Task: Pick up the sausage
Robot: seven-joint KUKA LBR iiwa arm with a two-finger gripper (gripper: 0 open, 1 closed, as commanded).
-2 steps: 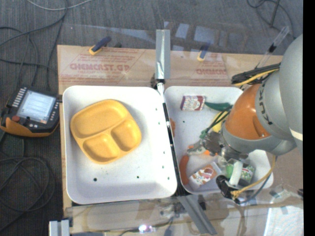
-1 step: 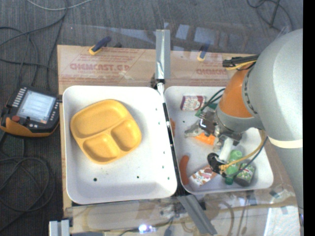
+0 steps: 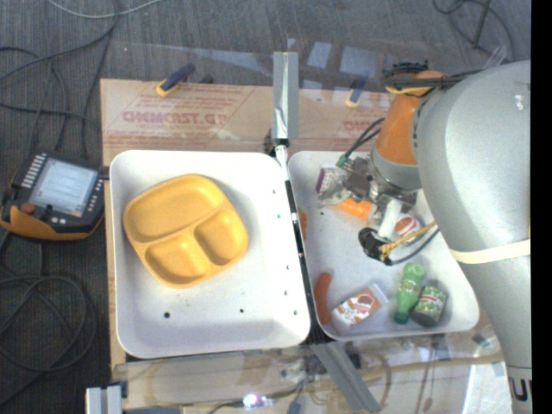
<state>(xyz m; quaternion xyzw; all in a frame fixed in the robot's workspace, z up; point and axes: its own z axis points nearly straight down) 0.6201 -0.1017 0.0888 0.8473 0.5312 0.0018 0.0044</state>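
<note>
The arm (image 3: 470, 188) is seen reaching in from the right over the right bin (image 3: 332, 231), its orange band (image 3: 398, 136) above the wrist. The gripper (image 3: 377, 214) is positioned low over the upper middle of that bin, amid cables and small items. Whether it is wide or narrow cannot be told; the tip is cluttered and partly hidden, and nothing can be confirmed as held.

The sausage (image 3: 322, 293) is found below and to the left of the gripper, well apart from it, lying near the bin's left wall at the lower end, roughly upright in the view. Just right of the sausage a small packet (image 3: 359, 307) with a red label is seen. Further right, below the gripper, a green bottle (image 3: 409, 293) and a dark green can (image 3: 430, 304) are lying side by side, touching or nearly so. An orange item (image 3: 353, 206), possibly a carrot, is seen just left of the gripper, with a purplish wrapper (image 3: 329, 182) above it.

Far left of the gripper, the left bin (image 3: 138, 317) is occupied by a yellow divided tray (image 3: 185, 228). A control pendant (image 3: 53, 195) is lying beyond that bin on the floor.
</note>
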